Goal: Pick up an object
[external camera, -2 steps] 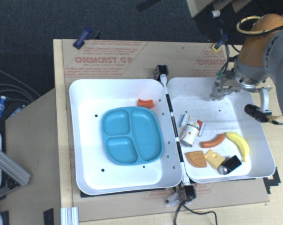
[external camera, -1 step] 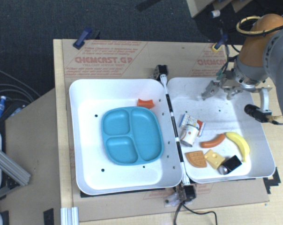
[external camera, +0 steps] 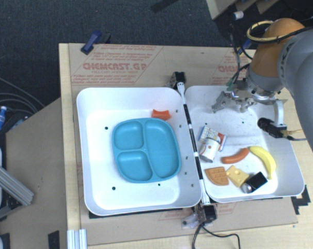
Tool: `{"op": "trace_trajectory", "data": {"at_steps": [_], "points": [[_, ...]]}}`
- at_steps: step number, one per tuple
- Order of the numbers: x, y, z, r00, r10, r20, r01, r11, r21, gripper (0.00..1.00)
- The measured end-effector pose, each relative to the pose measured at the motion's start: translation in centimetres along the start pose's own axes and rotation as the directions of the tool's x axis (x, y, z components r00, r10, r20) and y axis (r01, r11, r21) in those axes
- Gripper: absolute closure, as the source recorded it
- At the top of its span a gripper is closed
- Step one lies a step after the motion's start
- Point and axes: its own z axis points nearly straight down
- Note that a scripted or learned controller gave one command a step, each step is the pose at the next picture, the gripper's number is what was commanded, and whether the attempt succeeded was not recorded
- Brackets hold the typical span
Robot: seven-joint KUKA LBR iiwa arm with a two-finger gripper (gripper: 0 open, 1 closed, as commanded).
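The gripper (external camera: 233,101) is hovering, fingers apart and holding nothing, over the right bin's (external camera: 288,188) bare upper end, so it is needing to travel toward the banana (external camera: 266,160) before closing.

I can't make out the hand's (external camera: 233,100) fingers, too small and blurred against the right bin (external camera: 286,188); the arm (external camera: 296,51) runs off the right edge; the print on the small carton (external camera: 210,140) is unreadable; the black thing (external camera: 256,182) beside the cheese (external camera: 237,176) is too small to name.
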Motion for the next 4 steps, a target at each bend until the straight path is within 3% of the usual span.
{"op": "trace_trajectory", "data": {"at_steps": [1,2,3,4], "points": [[0.0,0.1,-1.1,1.0,-0.001,0.002,0.001,1.0,-0.002,1.0],[0.0,0.1,-1.1,1.0,-0.001,0.002,0.001,1.0,-0.001,0.0],[2.7,0.0,0.0,1.0,0.0,0.0,0.0,1.0,0.0,0.0],[-7.5,-6.9,-2.8,1.0,0.0,-0.002,0.0,1.0,-0.001,0.0]]}}
